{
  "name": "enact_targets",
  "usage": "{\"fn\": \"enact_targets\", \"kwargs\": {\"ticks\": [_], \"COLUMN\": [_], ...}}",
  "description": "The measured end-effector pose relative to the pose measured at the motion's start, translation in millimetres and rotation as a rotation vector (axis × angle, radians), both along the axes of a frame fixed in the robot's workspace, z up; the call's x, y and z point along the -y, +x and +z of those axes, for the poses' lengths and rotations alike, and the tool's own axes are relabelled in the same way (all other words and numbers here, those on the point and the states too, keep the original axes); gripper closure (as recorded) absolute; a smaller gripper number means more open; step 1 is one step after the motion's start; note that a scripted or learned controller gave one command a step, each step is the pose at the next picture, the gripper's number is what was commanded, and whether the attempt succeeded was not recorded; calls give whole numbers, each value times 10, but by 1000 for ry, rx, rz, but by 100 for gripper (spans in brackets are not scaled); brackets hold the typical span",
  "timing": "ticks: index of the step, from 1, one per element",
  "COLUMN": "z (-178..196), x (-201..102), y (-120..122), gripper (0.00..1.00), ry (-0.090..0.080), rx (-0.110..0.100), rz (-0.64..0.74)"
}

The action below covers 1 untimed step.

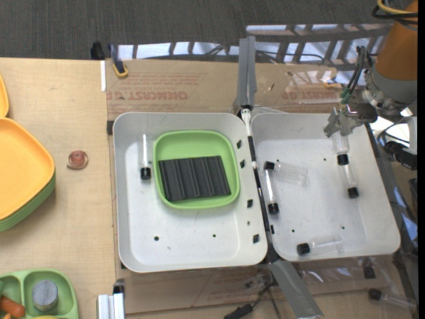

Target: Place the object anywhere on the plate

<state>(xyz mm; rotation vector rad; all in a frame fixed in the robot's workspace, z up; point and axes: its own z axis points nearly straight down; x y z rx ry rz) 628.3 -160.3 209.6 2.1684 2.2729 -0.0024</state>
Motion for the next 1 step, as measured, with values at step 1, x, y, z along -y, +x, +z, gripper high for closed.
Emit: {"fn": "enact_targets", "kwargs": {"ticks": [1], "z": [0], "x": [0], "y": [0], "gripper": [0], "ry": [0], "rx": [0], "rz": [0]}}
